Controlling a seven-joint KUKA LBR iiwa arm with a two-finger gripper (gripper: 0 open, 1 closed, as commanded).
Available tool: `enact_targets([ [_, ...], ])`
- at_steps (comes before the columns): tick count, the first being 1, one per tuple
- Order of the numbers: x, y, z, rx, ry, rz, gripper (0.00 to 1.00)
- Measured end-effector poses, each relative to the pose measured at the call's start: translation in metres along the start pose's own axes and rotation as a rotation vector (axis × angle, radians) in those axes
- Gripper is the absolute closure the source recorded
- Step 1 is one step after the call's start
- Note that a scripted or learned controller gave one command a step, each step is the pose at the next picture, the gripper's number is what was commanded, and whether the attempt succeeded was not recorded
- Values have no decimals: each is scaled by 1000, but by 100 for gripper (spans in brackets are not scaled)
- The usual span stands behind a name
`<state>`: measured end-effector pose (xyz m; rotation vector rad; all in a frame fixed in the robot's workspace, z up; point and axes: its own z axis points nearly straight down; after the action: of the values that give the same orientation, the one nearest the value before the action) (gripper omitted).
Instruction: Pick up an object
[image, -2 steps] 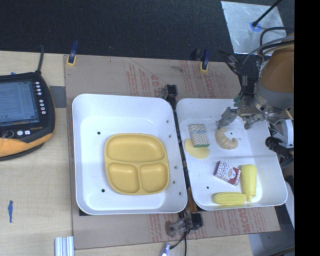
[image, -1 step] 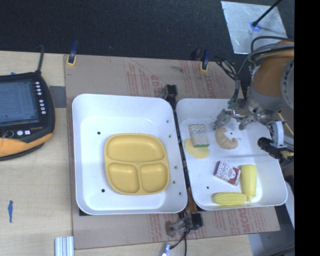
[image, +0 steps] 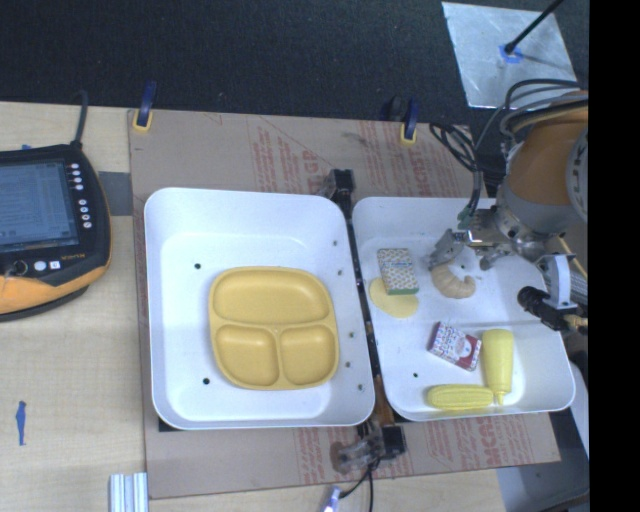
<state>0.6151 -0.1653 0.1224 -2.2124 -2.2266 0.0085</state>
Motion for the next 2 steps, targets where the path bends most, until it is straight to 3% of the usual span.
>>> enact_targets([
  [1, -12, -3, 31, 0, 1, 1, 0],
  [2, -13, -2, 20, 0, 0, -1, 100],
])
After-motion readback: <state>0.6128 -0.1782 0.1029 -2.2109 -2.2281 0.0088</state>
